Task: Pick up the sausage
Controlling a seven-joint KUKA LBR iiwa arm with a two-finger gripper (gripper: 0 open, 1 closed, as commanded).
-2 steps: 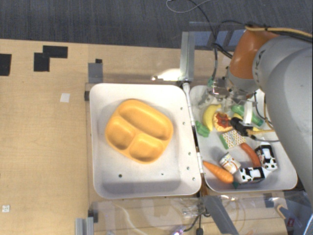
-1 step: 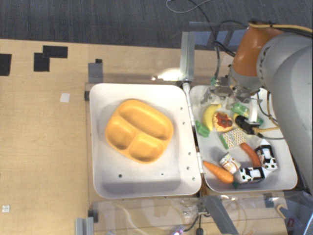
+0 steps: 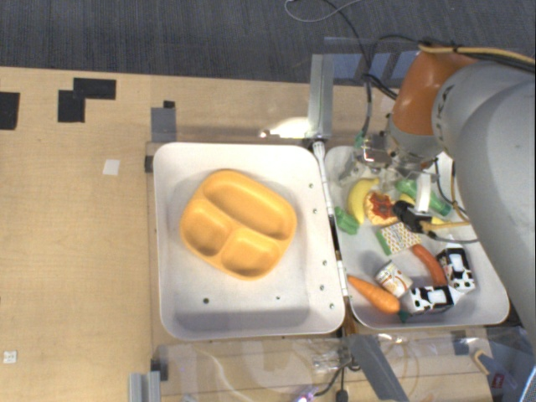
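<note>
- One two-finger metal claw [image 3: 390,177] hangs at the far end of the right-hand shallow white bin [image 3: 490,308], under the arm's orange wrist band [image 3: 419,90]; from where I stand the wrist and the clutter hide the tips, so I cannot tell how far it is spread or whether it grips anything.
- Just beneath it lie one yellow banana-shaped toy [image 3: 360,199] and one red-and-orange piece [image 3: 379,208] whose kind I can't make out.
- One short reddish-orange sausage [image 3: 429,264], the thing wanted, lies near the middle of that bin, slanting toward the near right corner, apart from the claw.
- To do this step well, I'd judge the claw should travel toward the near side, turn so its fingers straddle the sausage across its narrow width, and come down at the middle.
- Crowding is the worry: one black-and-white patterned block [image 3: 456,268] sits just beside the sausage's lower end, and a second one [image 3: 431,298] lies nearer the front wall.
- One orange plastic carrot [image 3: 373,294] lies along the near left side; it looks similar, so it could be mistaken.
- One yellow divided plate [image 3: 239,223], with three compartments, sits in the left-hand white bin [image 3: 172,308].
</note>
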